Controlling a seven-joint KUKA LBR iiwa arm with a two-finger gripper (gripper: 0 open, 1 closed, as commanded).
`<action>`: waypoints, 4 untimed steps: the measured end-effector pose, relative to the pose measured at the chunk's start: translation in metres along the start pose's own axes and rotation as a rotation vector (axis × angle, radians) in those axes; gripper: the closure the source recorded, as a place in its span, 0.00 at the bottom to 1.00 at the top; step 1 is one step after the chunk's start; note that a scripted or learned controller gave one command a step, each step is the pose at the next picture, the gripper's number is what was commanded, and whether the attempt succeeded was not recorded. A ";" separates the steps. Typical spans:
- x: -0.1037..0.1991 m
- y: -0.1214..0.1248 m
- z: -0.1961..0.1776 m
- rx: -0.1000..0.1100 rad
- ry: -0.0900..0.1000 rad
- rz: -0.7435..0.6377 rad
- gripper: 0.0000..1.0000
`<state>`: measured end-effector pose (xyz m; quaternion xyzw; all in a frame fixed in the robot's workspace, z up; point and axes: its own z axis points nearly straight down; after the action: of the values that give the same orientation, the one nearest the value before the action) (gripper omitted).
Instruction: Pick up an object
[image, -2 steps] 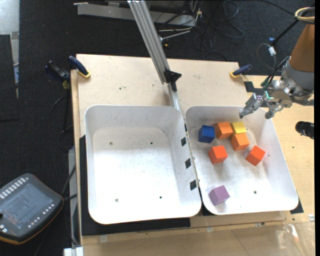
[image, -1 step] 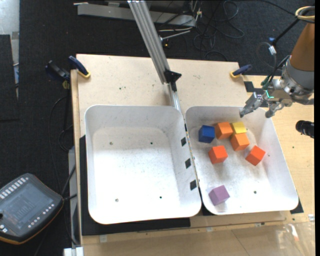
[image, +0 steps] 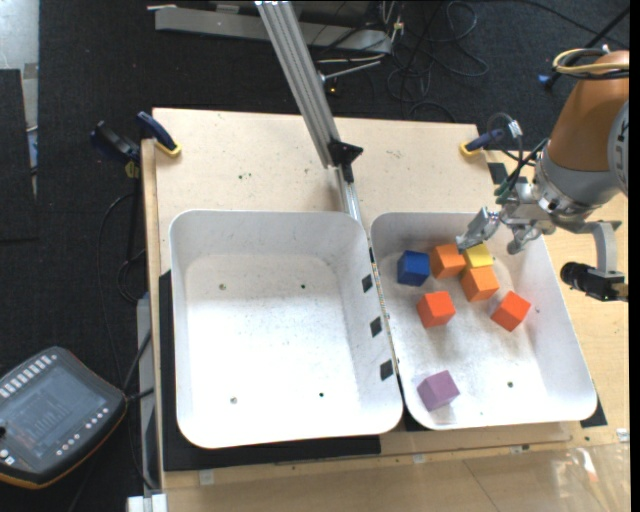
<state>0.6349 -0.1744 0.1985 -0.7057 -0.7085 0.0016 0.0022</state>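
While its grip is unclear, the gripper (image: 478, 238) hovers seemingly touching the yellow cube (image: 480, 256).

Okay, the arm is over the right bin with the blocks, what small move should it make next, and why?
Probably a short drop straight down. The gripper hovers at the back of the right bin, just above the yellow block, which sits tight against orange blocks. Nothing shows between the jaws yet, so lowering comes before closing.

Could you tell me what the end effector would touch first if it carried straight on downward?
Probably the small yellow cube directly under the end effector, though depth is hard to judge; an orange cube sits alongside.
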 end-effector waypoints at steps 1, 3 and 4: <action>-0.010 0.000 0.053 0.000 -0.001 0.005 0.00; -0.010 0.006 0.070 -0.024 -0.005 0.002 1.00; -0.001 0.013 0.014 -0.014 -0.003 0.000 1.00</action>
<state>0.6480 -0.1755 0.1842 -0.7057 -0.7085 -0.0021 -0.0038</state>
